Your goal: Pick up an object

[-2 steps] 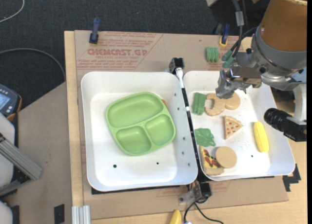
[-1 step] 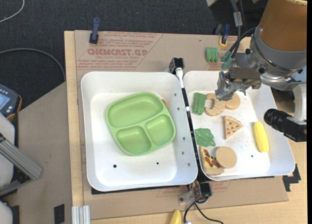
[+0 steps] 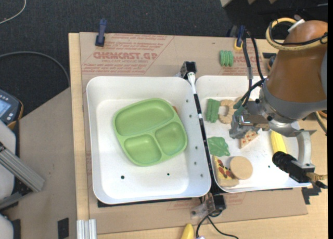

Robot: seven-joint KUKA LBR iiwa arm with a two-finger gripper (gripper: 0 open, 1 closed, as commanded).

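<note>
gripper hovering right of centre, over right bin | positioning for toy food pick | finger state: cannot tell

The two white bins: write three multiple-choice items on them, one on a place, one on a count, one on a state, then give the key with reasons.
1. Where does the green divided plate lie?
A. In the left bin
B. In the right bin
C. On the cardboard outside both bins

2. How many compartments does that plate have?
A. Two
B. Three
C. Five

3. How does the tool stand to the toy food?
A. It hangs over the left bin, far from any food
B. It is low in the right bin among the food pieces
C. It is raised clear above the bench with the plate in it

Key: 1 A, the plate sits on the left bin's floor. 2 B, one long section and two smaller ones show. 3 B, the tool is down beside the green leafy piece and the yellow piece.
</note>
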